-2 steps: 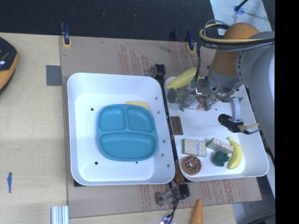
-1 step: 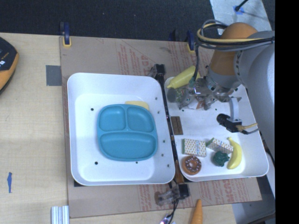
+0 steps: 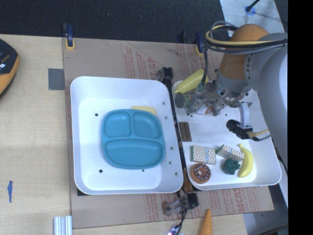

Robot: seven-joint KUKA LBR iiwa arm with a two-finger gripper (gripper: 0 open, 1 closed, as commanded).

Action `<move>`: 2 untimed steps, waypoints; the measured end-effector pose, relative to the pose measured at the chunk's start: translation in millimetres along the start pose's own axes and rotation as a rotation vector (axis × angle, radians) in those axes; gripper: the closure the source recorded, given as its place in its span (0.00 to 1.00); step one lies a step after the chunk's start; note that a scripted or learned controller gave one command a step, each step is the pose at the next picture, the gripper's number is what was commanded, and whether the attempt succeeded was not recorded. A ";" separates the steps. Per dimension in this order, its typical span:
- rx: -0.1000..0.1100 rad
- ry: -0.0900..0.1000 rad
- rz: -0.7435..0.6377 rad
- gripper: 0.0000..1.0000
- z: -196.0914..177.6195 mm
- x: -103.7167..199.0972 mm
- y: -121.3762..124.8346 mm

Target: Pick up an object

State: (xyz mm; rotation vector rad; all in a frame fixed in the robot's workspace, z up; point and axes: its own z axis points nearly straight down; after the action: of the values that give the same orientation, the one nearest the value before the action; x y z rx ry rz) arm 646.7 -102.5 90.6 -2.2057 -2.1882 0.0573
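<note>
Bench (image 3: 34,131) carries two white bins; tool (image 3: 208,102) at upper right over a yellow, elongated object (image 3: 190,82), finger state indiscernible.

I can't read the gripper (image 3: 208,102) — fingers lost in a blur of metal, so grip state unknown. Yellow obj (image 3: 190,82) behind it partly covered by the wrist. Pale yellow item (image 3: 143,110) mostly tucked under the blue plate (image 3: 133,138). Carrot (image 3: 206,223) cut off at btm edge — orange device (image 3: 7,65) cut off at left.
</note>
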 end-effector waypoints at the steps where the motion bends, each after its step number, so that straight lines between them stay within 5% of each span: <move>1: 0.000 0.002 0.001 0.00 -0.1 -0.4 0.2; 2: 0.000 0.001 -0.001 0.00 -0.1 0.1 0.2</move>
State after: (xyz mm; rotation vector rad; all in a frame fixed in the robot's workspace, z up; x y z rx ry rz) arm 646.9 -102.4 90.7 -2.2040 -2.1891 0.0563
